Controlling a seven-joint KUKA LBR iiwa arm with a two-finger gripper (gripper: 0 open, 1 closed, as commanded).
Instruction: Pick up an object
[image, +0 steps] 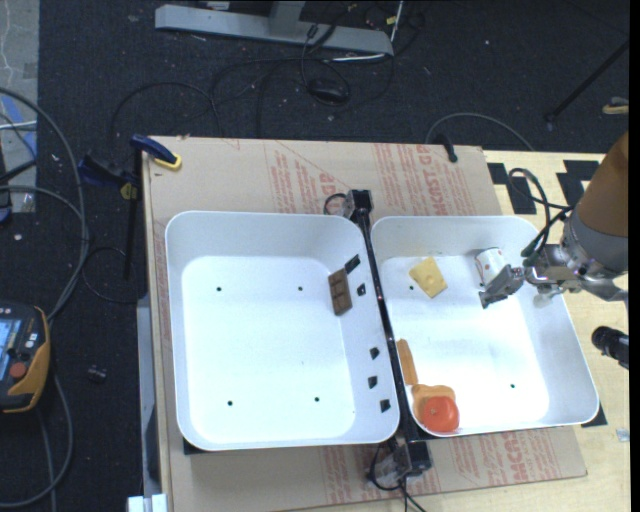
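The arm's hand (497, 290) hangs over the right bin (560, 330) near its far edge, just beside a white cup (488, 263); I cannot tell its grip. A yellow block (428, 277) lies nearby.

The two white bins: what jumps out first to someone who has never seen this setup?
In the right bin, an orange-red tomato-like toy sits at the near left corner, a yellow cheese-like wedge near the far left. The gripper hangs over that bin's far right; a brown bar leans on the left bin's right wall.
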